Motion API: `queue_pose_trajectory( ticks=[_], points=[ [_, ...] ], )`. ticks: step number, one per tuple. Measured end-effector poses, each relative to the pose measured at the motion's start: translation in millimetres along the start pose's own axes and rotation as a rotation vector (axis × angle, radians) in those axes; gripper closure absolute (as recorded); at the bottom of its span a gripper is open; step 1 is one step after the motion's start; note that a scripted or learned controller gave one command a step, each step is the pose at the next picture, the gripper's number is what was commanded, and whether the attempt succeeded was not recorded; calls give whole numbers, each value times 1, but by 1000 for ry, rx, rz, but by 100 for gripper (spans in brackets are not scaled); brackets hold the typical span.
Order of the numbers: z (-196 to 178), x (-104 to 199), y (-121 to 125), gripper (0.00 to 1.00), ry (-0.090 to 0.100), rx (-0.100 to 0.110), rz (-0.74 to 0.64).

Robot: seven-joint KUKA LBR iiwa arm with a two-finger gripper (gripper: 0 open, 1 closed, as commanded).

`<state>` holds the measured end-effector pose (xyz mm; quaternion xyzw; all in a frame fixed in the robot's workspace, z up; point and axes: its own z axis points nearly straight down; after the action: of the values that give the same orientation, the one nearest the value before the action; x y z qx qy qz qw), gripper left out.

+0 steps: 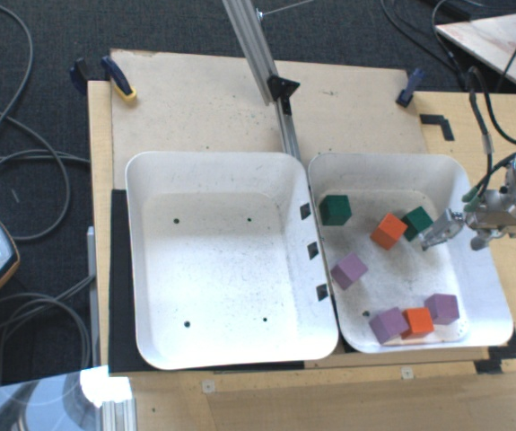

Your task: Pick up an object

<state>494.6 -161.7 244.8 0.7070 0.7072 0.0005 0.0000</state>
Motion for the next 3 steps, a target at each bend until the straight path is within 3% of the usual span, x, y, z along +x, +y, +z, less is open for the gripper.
queue_pose_trajectory(
  ticks=[1,2,3],
  points=[
    [32,27,12,0,3,6,-3],
    [-90,70,9,0,-1,-10,-5],
    [-14,0,77,0,-4,1,4]
  ],
)
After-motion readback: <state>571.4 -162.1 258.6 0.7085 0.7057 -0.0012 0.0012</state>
